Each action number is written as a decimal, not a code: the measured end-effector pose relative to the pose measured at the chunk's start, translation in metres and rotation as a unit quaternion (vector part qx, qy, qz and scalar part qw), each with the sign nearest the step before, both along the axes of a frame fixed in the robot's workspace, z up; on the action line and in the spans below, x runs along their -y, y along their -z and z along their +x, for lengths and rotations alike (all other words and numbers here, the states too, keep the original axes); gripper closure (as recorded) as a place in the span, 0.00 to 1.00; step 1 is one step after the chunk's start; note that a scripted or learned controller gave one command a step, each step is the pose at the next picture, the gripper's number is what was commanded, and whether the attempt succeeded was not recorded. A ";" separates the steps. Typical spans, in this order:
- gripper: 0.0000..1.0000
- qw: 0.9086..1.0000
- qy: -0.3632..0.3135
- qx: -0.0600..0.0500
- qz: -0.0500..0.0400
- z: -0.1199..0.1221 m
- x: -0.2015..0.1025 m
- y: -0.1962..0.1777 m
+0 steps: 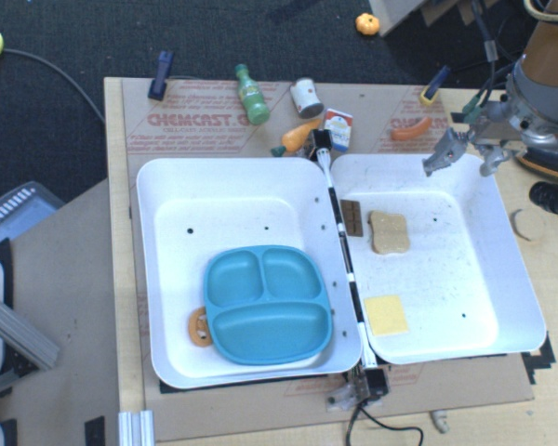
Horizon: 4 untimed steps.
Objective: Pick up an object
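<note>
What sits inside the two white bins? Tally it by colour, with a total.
Blue: 1, blue plastic divided plate
Orange: 1, small orange round piece
Brown: 1, dark brown flat bar
Tan: 1, tan bread-like slice
Yellow: 1, yellow flat square
Total: 5

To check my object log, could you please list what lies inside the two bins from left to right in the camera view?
Pretzel → blue divided plate → brown bar → yellow cheese slice; the bread slice overlaps the cheese in left-right position, so I've left it unordered.

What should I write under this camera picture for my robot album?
Robot gripper open above the right bin, near toast and cheese.
</note>
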<state>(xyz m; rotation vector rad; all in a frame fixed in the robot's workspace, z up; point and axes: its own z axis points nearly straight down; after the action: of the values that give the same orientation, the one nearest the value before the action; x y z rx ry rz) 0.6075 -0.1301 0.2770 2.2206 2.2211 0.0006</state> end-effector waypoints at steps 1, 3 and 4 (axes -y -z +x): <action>0.00 1.000 0.000 -0.001 0.000 -0.026 0.008 0.053; 0.00 1.000 0.000 -0.002 0.000 -0.016 -0.014 0.193; 1.00 1.000 0.001 0.000 0.000 -0.016 -0.014 0.182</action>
<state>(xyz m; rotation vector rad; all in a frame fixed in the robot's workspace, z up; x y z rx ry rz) 0.5916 -0.1156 0.0945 2.2229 2.2203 0.0000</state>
